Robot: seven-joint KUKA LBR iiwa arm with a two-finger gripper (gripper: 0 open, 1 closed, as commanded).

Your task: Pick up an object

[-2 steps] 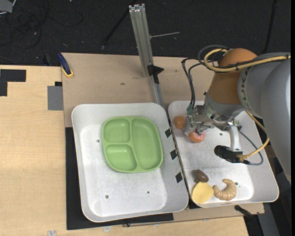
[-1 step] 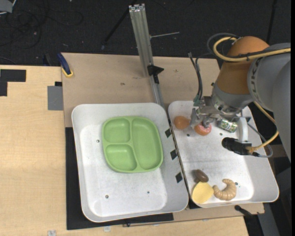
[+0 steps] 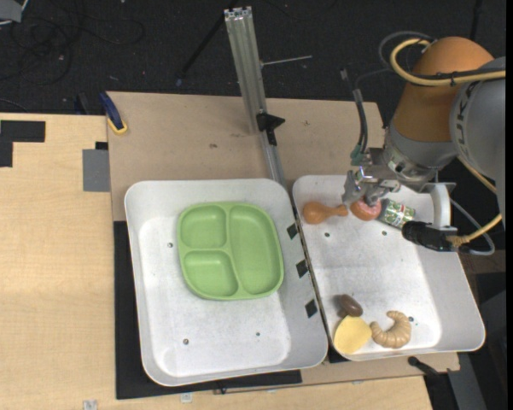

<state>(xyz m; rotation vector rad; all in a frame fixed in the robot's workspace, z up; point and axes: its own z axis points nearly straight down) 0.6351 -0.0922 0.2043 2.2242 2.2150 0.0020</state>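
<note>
Pincer (image 3: 364,196) state: cannot tell | red object (image 3: 366,210) directly beneath it | right bin (image 3: 435,306)

The grey arm's two-finger hand (image 3: 364,196) covers part of a small red object (image 3: 366,210); finger spacing is unresolvable. A green-labelled item (image 3: 399,214) beside it is too small to identify.
</note>
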